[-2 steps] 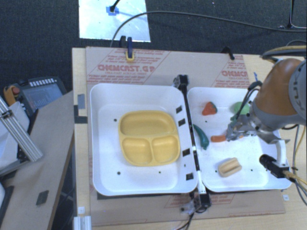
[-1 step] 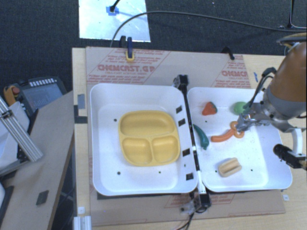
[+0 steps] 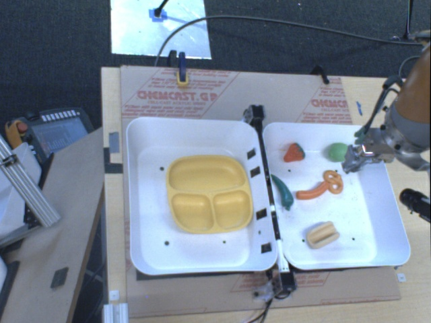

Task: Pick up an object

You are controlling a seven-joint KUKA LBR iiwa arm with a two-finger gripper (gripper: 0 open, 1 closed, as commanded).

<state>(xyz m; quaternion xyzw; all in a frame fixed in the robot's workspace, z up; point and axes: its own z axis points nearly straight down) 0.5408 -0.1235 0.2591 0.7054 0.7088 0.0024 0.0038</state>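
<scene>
Even overhead light is washing the white bins (image 3: 202, 130) bright, glare is bleaching the silvery floor sheet (image 3: 158, 19), shadows are staying faint, and detail is looking soft and grainy.

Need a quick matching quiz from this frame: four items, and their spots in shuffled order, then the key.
Items:
1. yellow tray
2. green ball
3. tan bread roll
4. dark green pepper

Places:
A. right bin, near its front edge
B. left bin, middle
C. right bin, far side, beside the pincer
D. right bin, against the divider between the bins

Pairs: 1-B, 2-C, 3-A, 4-D
</scene>
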